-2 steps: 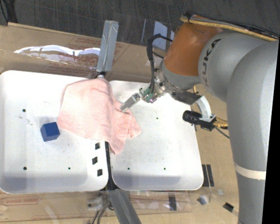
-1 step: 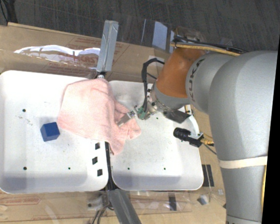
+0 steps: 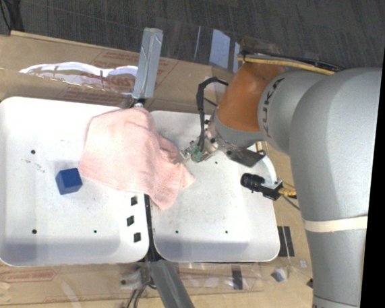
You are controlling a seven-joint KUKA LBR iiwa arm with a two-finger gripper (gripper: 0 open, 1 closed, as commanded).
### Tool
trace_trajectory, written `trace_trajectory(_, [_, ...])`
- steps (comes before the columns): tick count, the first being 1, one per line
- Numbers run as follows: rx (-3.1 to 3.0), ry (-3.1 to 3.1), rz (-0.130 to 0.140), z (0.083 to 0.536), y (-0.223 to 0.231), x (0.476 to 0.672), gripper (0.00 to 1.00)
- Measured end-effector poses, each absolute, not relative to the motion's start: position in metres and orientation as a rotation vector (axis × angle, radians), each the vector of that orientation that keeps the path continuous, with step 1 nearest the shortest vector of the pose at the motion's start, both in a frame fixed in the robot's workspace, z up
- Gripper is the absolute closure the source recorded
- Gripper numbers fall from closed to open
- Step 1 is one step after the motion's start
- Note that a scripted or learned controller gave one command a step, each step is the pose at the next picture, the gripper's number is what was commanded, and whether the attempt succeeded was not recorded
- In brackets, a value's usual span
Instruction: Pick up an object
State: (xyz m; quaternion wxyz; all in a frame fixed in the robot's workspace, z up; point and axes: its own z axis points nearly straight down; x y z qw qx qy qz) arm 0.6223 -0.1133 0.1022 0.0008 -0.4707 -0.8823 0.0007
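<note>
**Gripper at cloth edge; grasp unconfirmed**

The arm (image 3: 327, 163) reaches in from the right over the right bin (image 3: 217, 247). The left bin (image 3: 15, 167) carries a blue cube (image 3: 69, 180), well apart from the gripper.

The pink cloth (image 3: 128, 154) lies draped across the divider between the two bins, most of it in the left bin. Its long axis runs from far-left to near-right, ending in a corner inside the right bin.

The gripper (image 3: 194, 153) sits at the cloth's right edge, touching or just beside a fold. Whether the fingers are spread or pinching cloth cannot be told.

Judgement: pinch a raised fold firmly, then lift straight up so the cloth clears the divider.
</note>
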Motion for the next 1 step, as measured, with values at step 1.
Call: trace_trajectory(1, [-1.478,-2.771,0.003,0.1022,-0.1134,0.6223,0.00])
